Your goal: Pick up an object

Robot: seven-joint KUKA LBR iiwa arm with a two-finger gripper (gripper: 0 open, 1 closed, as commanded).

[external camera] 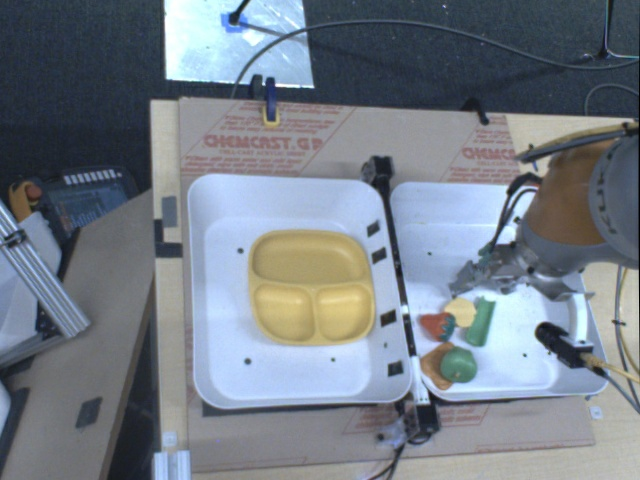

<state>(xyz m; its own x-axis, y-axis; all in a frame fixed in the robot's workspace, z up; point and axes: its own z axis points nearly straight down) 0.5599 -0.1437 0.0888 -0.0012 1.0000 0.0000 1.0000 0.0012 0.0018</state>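
In the right bin a small cluster of toy pieces lies near the front left corner. It holds a green stick, a pale yellow round piece, a red piece and a green ball resting on an orange piece. My gripper hangs low over the right bin, just behind the green stick and the yellow piece. Nothing shows in its grasp. The grey arm with its orange band reaches in from the right.
The left bin holds a yellow divided plate in its middle. A black divider strip runs between the two bins. Both bins sit on a cardboard sheet.
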